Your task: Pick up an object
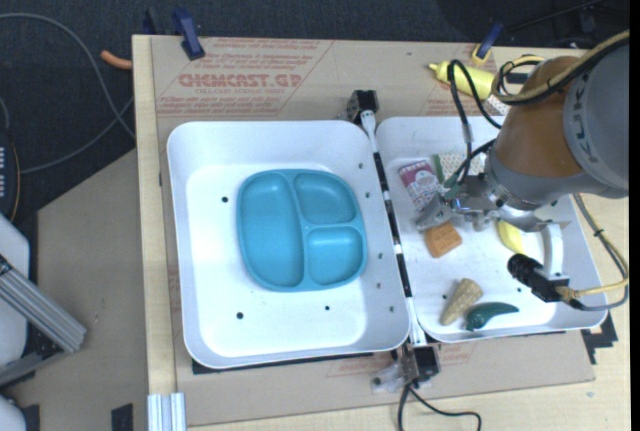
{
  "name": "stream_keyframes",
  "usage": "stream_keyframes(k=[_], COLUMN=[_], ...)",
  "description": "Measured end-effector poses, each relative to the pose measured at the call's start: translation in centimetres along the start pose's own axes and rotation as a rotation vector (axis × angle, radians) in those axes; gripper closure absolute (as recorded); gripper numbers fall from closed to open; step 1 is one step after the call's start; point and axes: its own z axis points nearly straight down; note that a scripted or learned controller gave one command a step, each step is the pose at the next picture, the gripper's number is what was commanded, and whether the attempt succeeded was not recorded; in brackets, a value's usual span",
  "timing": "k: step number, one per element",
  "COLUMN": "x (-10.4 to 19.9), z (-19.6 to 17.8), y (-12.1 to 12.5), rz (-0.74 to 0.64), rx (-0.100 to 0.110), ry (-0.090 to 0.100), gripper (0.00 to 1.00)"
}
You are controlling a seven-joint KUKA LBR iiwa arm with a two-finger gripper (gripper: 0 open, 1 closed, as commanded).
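Gripper (437, 212) down in the right bin (575, 314), can't tell its state from here; orange block (443, 239) just below it, red packet (419, 179) just above, cone (461, 300) and teal piece (490, 315) nearer; blue tray (300, 227) left

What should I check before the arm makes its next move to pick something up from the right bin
1. Gripper over the right bin: ok.
2. Target nearby: ok, orange block just below the gripper.
3. Something held between the fingers: cannot tell.
4. Neighbours crowd the target: not ok, red packet close above.
5. Cone and teal piece lie apart from the target: ok.
6. Blue tray in the left bin, out of the way: ok.
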Motion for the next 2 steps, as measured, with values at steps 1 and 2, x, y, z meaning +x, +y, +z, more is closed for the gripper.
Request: stream_keyframes(k=[1,2], x=[0.2,0.2], z=[1.8,0.8], y=[-0.5,-0.4], rz=[0.001,0.002], rx=[0.0,-0.004], ry=[0.0,0.0], gripper=[0.0,1.0])
